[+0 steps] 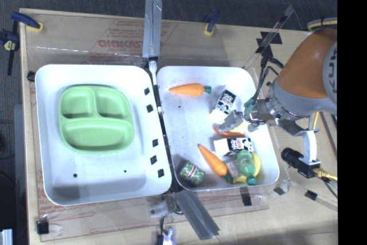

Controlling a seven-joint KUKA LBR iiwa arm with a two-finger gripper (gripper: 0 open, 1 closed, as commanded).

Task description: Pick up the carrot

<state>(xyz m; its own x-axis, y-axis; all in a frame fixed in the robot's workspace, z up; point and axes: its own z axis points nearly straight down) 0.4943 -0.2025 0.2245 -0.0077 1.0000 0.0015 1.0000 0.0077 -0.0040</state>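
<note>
Two carrots in right bin [189, 175]: upper carrot [186, 89] near the bin's top edge, lower carrot [212, 160] near the front beside toy clutter. Tool [232, 121] hovers between them, fingers open, gripping nothing; green tray [96, 118] in left bin

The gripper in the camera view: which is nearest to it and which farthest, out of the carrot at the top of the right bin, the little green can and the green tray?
From the gripper:
1. Carrot, top of the right bin.
2. Green can, bottom left of that bin.
3. Green tray, in the left bin.
</note>
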